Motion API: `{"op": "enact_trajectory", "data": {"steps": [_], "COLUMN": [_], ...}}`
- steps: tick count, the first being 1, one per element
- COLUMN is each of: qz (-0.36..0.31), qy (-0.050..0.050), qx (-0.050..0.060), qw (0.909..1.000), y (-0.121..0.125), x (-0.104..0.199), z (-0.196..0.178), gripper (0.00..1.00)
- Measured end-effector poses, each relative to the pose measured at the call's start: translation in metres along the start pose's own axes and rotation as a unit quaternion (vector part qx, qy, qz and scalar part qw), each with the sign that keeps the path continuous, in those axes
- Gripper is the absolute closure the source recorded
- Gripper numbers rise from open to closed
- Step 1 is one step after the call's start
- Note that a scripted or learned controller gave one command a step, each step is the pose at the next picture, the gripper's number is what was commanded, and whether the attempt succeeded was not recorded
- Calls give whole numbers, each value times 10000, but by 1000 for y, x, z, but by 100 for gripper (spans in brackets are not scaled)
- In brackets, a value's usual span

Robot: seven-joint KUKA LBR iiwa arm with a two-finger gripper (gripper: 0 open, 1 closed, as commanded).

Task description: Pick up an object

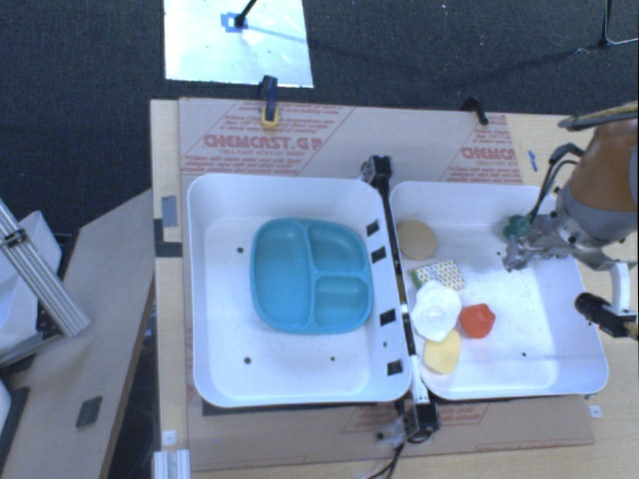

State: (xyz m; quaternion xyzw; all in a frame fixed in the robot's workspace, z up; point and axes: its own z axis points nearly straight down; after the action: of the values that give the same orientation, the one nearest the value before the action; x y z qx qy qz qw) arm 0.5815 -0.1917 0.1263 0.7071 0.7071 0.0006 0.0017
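Observation:
My gripper (512, 257) hangs over the right bin (559, 367), near its back right part, with bare white floor beneath it. Several small objects lie along that bin's left side: a tan round disc (416, 238), a patterned flat piece (440, 273), a white round object (436, 310), a red-orange piece (477, 320) and a yellow piece (443, 352). All of them sit to the left of the gripper, apart from it. The fingers are small and dark against the bin.
The left bin (220, 297) holds a blue divided plate (311, 274). A black clamp bar (391, 267) runs between the two bins. The arm's orange band (611, 173) and grey wrist reach in over the right bin's right rim.

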Motion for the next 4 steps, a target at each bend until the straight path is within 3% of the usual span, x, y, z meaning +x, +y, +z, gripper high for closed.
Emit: {"op": "enact_trajectory", "data": {"steps": [2, 3, 4], "qz": [-27, -26, -46], "qy": [-3, 2, 11], "qx": [-23, -1, -2], "qw": [10000, 10000, 10000], "y": [6, 7, 19], "x": [7, 7, 53], "z": [-105, -113, -118], "gripper": [100, 100, 100]}}
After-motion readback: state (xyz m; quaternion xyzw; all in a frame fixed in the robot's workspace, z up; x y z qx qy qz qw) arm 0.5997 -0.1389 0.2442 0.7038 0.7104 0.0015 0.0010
